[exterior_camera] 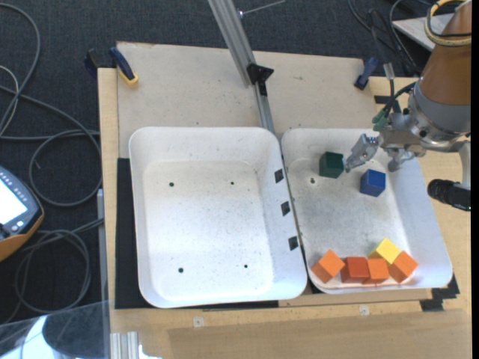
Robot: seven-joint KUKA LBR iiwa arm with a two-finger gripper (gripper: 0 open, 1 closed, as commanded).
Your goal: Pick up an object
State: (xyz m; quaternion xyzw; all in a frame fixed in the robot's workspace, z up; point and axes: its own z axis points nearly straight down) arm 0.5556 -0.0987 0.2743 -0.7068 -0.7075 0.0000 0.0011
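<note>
On the left, a white bin is sitting on the wooden bench, its speckled floor bare. A metal pole is slanting down from above toward the seam between the two bins. To its right, the second white bin is holding the blocks. A dark green cube is resting near the bin's far wall, and a blue cube is lying just to its right, apart from it. The gripper is hanging above the gap between those two cubes, its fingers spreading apart with nothing between them. Along the bin's near edge, orange blocks are crowding together in a row, and a yellow cube is sitting against them. At the far right, the arm, grey with its orange band, is reaching in over the bin.
</note>
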